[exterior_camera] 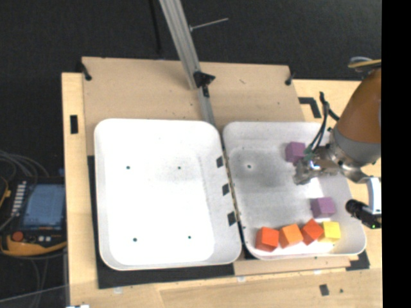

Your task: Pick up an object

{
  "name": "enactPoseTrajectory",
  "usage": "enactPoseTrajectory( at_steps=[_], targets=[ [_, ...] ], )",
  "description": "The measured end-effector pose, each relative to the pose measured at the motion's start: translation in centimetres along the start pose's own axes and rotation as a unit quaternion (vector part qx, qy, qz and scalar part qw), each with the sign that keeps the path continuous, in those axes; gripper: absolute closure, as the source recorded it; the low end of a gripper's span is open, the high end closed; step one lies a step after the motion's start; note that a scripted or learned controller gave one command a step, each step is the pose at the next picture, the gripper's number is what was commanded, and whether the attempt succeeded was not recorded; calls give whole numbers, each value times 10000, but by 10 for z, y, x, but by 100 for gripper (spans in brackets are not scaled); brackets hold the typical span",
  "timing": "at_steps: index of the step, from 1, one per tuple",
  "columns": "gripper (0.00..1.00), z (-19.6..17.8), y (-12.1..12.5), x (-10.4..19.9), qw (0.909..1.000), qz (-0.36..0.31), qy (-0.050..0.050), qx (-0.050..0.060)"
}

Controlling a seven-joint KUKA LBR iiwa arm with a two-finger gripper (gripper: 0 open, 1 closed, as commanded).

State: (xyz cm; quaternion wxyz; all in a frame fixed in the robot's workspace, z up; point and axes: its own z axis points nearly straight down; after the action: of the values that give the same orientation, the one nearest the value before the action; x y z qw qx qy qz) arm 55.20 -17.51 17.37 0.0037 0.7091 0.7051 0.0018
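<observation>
Six small coloured blocks lie in the right-hand white bin, the gripper low among them.
They look light, stiff and flat-sided, best pinched across opposite faces. The upper purple cube sits just above-left of the fingers, not between them; whether these are spread, I cannot tell.

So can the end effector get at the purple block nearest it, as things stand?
Probably yes: the end effector hangs just below the upper purple block, which sits apart from the other blocks with bare bin floor around it.
</observation>
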Motion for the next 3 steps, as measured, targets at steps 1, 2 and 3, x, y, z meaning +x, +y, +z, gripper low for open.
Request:
enactPoseTrajectory(
  at_steps=[1,2,3],
  targets=[
    [100,-47,2,-2,10000,-41,0,1],
    [100,-50,11,60,10000,-67,21,23],
    [100,-62,15,113,10000,-50,17,22]
  ],
)
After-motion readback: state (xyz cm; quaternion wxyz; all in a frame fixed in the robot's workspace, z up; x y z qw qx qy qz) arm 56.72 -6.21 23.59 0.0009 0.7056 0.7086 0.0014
